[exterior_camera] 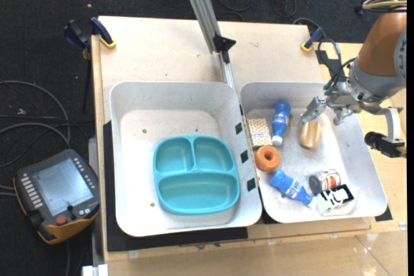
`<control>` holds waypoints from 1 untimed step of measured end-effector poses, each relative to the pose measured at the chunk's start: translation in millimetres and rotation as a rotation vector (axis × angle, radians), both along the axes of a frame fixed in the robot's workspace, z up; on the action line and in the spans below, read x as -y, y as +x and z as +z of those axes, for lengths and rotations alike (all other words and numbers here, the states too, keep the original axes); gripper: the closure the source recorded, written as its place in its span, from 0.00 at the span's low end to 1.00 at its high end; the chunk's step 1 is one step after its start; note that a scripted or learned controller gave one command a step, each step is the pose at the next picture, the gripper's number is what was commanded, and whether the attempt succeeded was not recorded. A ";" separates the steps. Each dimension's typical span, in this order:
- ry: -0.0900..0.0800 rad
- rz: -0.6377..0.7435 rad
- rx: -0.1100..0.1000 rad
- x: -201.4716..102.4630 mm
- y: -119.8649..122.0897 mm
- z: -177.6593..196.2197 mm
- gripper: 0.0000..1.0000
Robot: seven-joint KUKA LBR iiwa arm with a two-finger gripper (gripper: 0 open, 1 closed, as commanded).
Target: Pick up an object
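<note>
I have the gripper (pixel 328 110) spread open with nothing in it, just above the right bin (pixel 369 158). The tan bottle (pixel 310 133) stands near its left finger. Risk: the finger tips the bottle against the blue bottle (pixel 280 119) on descent.

The right bin (pixel 362 158) was crowded through its middle: a blue bottle (pixel 280 119), a patterned pack (pixel 259 132), an orange ring (pixel 267 158), a tan bottle (pixel 310 133), a blue wrapper (pixel 290 186) and a red-and-white can (pixel 326 180) lay near one another, leaving narrow gaps. Its upper left corner and right side lay bare. In the left bin (pixel 129 113), a teal tray (pixel 195 174) took the centre, with free floor above it and along the left. A slanted metal pole (pixel 202 0) crossed the top of the frame.
</note>
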State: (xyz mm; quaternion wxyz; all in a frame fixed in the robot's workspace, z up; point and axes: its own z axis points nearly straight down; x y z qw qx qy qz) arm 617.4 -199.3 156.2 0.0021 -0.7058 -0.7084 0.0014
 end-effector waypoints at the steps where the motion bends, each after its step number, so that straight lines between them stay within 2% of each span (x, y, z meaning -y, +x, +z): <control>1: 0.000 -0.001 0.000 1.4 6.2 -60.9 0.00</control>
